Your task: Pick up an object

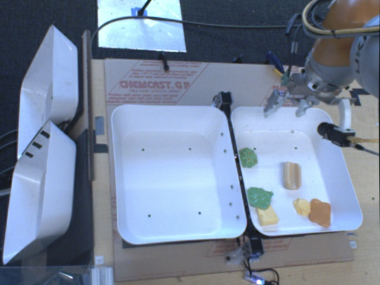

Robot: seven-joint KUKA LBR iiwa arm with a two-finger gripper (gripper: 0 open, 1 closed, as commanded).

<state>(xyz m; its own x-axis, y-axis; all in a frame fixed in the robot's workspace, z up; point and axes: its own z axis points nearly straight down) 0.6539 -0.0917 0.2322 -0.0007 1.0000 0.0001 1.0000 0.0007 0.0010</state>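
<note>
The fingers [287, 107] are seen spread apart, with nothing between them, above the far rim of the right bin [338, 159]. Nearer in that bin are found a small green lump [247, 157], a tan cylinder [291, 175], a green leaf-shaped piece [259, 196], a yellow block [266, 216], a yellow piece [301, 206] and an orange piece [320, 212]. The left bin [172, 177] sits beside it on the desk [101, 242].

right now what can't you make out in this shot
- Arm: cut off by the top and right edges of the camera view.
- Claw: above the right bin's far rim; too small and blurred to read.
- Yellow block: partly covered by the green piece.
- Orange piece: too blurred to identify.
</note>
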